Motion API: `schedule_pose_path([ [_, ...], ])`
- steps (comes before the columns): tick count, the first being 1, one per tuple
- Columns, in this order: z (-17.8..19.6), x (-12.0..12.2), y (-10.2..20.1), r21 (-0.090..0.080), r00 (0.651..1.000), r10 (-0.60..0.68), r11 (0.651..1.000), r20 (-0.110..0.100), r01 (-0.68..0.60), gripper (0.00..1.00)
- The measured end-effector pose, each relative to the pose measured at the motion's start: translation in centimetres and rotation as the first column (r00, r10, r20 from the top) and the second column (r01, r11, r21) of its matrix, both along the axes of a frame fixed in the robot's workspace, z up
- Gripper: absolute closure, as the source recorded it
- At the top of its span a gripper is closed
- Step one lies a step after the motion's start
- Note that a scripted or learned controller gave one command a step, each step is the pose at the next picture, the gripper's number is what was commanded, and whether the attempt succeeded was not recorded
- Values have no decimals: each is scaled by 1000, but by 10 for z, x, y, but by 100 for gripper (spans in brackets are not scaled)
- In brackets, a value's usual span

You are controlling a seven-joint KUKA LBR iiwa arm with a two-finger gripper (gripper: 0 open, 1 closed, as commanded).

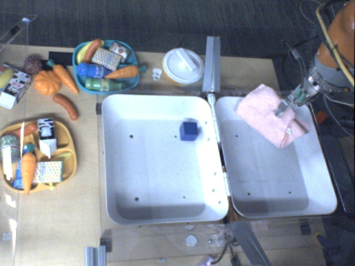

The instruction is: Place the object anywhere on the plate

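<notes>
Gripper (284, 107) at pink cloth (266, 121) in right bin (310, 204) — grip state can't tell. Blue cube (189, 130) sits in left bin (138, 204) — placement not done.

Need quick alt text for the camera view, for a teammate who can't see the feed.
The gripper sits over a crumpled pink cloth at the back of the right bin, while a small blue cube lies alone in the left bin. Toy food in baskets and a white lidded bowl sit on the bench.
</notes>
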State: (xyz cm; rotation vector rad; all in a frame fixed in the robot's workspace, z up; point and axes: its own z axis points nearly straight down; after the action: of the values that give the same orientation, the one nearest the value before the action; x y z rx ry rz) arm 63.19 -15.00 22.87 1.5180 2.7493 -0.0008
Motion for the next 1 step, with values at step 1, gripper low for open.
schedule_pose_path([
  [1, -7, 2, 1, 1, 1000, 5, 1000, 0, -5, 100],
])
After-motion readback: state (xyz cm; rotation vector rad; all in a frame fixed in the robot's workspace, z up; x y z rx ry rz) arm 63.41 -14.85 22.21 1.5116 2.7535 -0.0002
